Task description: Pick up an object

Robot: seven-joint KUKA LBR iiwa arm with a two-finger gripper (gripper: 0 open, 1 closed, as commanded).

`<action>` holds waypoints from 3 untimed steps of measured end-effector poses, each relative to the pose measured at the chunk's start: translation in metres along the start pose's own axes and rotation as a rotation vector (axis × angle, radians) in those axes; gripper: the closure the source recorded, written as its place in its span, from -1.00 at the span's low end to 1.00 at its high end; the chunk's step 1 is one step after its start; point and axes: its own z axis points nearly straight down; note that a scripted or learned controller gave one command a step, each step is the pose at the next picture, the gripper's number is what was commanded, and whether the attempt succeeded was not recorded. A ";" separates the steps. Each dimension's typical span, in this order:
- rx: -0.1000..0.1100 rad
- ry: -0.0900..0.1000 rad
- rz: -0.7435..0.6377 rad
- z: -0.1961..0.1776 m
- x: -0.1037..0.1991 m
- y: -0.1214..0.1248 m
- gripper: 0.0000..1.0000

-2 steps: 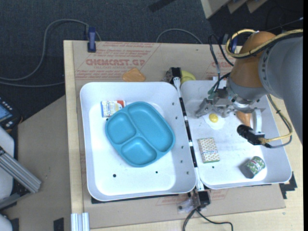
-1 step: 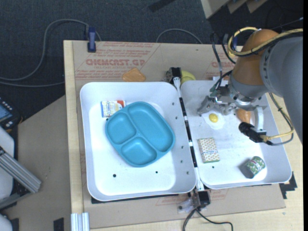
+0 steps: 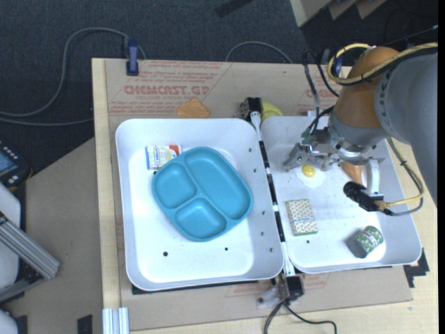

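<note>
My gripper [image 3: 310,157] hangs low over the back of the right bin [image 3: 396,252], reaching in from the right. A small yellow object [image 3: 310,173] lies just under and in front of it; I cannot tell whether they touch. An orange object [image 3: 353,172] pokes out from beneath the wrist to the right. Nearer the front lie a small patterned box [image 3: 300,216] and a green and silver roll [image 3: 366,241]. In the left bin [image 3: 139,256], a blue divided plate [image 3: 201,192] partly covers a small white carton [image 3: 159,155].
Behind the bins on the bench lie an orange piece [image 3: 193,108] and a yellow thing [image 3: 272,110] beside a black clamp [image 3: 251,106]. The divider between the bins [image 3: 268,186] runs just left of my gripper. Cables trail off the back edge.
</note>
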 end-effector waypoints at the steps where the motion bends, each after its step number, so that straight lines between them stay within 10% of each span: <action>1: -0.008 -0.002 0.000 -0.013 -0.001 0.002 1.00; 2: -0.007 -0.002 0.000 -0.012 -0.001 0.002 -1.00; 3: 0.002 0.000 0.001 0.001 -0.011 -0.018 -1.00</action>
